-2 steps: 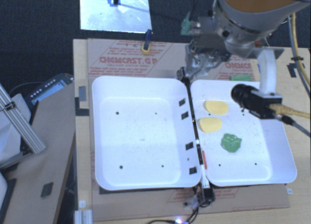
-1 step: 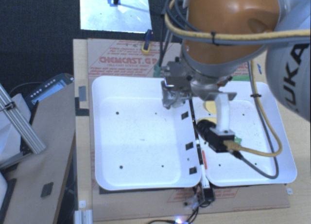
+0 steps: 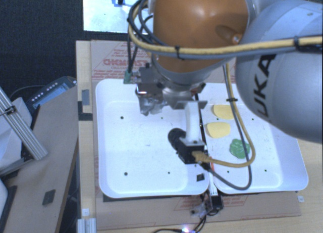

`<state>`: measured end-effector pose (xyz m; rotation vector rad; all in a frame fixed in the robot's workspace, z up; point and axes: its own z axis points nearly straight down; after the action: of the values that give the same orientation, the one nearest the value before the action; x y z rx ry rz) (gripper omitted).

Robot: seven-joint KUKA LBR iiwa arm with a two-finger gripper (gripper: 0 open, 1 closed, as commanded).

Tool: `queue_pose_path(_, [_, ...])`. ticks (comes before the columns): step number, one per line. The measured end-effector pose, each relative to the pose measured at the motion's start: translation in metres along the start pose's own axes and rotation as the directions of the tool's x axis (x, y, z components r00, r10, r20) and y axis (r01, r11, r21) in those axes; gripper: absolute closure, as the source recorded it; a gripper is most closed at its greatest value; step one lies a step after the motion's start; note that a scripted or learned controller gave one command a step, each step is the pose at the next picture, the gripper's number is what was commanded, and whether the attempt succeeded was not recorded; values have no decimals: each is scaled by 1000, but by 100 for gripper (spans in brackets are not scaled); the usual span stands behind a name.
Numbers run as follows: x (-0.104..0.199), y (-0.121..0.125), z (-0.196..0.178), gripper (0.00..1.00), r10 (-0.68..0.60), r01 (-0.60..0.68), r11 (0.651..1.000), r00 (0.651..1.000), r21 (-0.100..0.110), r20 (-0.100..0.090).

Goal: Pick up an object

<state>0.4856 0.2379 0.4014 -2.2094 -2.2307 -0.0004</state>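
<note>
My gripper (image 3: pixel 150 104) hangs low over the back of the left bin (image 3: pixel 126 176), with the big orange-banded wrist above hiding much of it. No object shows under or beside it. In the right bin (image 3: pixel 282 176) lie two flat yellow pieces, one (image 3: pixel 222 111) behind the other (image 3: pixel 218 130). A crumpled green object (image 3: pixel 239 148) sits just in front of them. All three are well to the right of the gripper.
The arm covers the back of both bins and the ridge between them. A yellow cable (image 3: pixel 237 164) loops down over the right bin near the green object. A grey device (image 3: pixel 50 91) and a metal rail (image 3: pixel 20 131) stand off the bench at the left.
</note>
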Motion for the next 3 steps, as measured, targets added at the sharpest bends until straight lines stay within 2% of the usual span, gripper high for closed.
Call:
queue_pose_path(1, [-4,1,-129,100,4,-4,1000,1000,-16,-7])
queue_pose_path(2, [-69,72,-135,100,14,-14,1000,1000,-7,2])
queue_pose_path(3, [-13,59,-11,100,1,-1,1000,1000,9,4])
